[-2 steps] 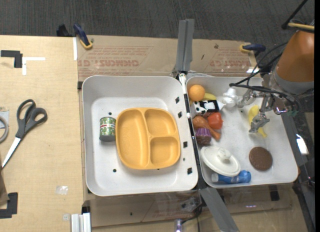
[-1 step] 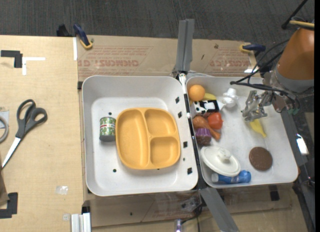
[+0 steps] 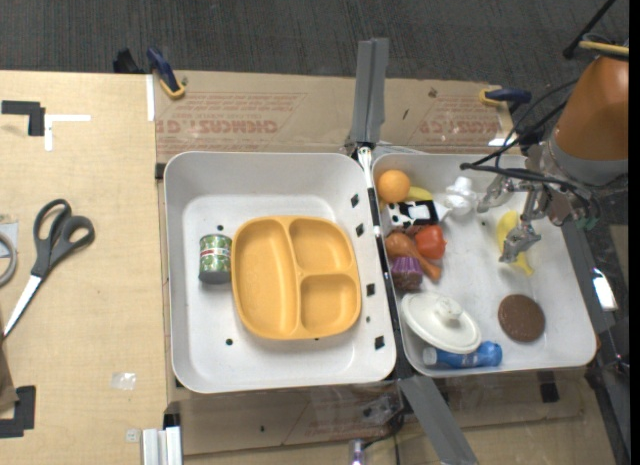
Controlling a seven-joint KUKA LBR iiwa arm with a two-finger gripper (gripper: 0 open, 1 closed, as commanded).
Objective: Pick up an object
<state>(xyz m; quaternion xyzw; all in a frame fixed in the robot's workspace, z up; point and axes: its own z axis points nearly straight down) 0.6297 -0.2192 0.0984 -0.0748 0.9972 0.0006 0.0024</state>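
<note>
Looking down from the camera view, two white bins sat side by side on the tabletop (image 3: 80,353). The left bin (image 3: 190,343) carried a yellow divided plate (image 3: 297,277) at its middle, with a small green can (image 3: 214,258) touching the plate's 9 o'clock edge. Scissors (image 3: 48,243) lay on the tabletop well apart, at 9 o'clock of that bin.

The right bin (image 3: 570,348) was crowded along its 9 o'clock wall: an orange ball (image 3: 393,185), a black-and-white toy (image 3: 412,214), a red tomato (image 3: 430,241), a carrot-like piece (image 3: 408,249) and a purple item (image 3: 406,273) bunched together. A white lid (image 3: 443,321) and a blue bottle (image 3: 466,357) lay toward 6 o'clock, and a brown disc (image 3: 521,317) toward 5 o'clock. A crumpled white object (image 3: 460,196) sat near 12 o'clock. Bare floor stayed open in the bin's centre, between the cluster and the disc.

The grey arm with its orange band (image 3: 598,108) reached in from 3 o'clock. The gripper (image 3: 520,238) hung low over the bin's 2 o'clock area, and whether its fingers were apart or closed could not be told. A yellow object (image 3: 509,225) lay directly beside the gripper, partly hidden; contact could not be judged.
</note>
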